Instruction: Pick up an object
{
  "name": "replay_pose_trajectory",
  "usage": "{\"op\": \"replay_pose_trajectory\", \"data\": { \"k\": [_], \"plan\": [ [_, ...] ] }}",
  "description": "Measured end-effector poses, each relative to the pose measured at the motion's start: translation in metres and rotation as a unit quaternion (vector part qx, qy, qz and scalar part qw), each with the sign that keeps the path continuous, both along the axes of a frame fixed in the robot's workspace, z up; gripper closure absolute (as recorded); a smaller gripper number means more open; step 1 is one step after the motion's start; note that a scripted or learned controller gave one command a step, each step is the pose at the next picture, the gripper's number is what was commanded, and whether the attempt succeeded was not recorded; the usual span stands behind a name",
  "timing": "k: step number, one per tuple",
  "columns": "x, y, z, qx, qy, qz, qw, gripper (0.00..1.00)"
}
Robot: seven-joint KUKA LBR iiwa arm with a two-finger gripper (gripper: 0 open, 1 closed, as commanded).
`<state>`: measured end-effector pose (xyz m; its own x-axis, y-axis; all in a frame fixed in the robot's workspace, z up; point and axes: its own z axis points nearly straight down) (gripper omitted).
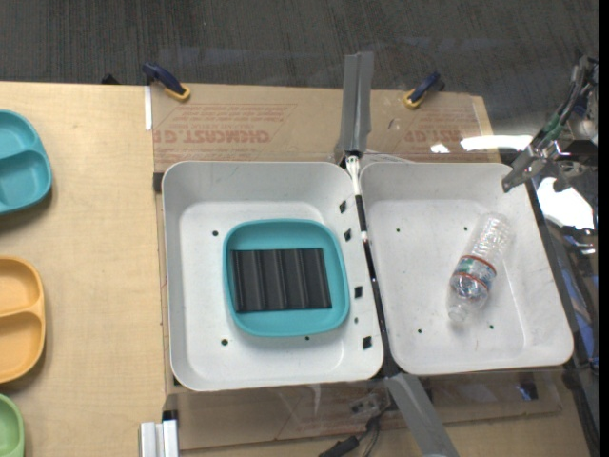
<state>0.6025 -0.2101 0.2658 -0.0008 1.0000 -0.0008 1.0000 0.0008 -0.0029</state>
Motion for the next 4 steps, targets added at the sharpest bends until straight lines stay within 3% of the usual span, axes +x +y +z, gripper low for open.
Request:
{"op": "replay_pose_trajectory", "data": {
  "k": [1,2,3,4],
  "plan": [
    [-0.078,0.006,-0.15,0.001,0.0,0.12,0.9927,0.0],
    [-0.085,-0.007,-0.175,0.0045,0.0,0.133,0.9911,0.0],
    [-0.084,-0.01,-0.165,0.0009,-0.002,0.131,0.9914,1.0],
    [-0.026,0.037,-0.087,0.0001,-0.001,0.097,0.9953,1.0]
  ]
}}
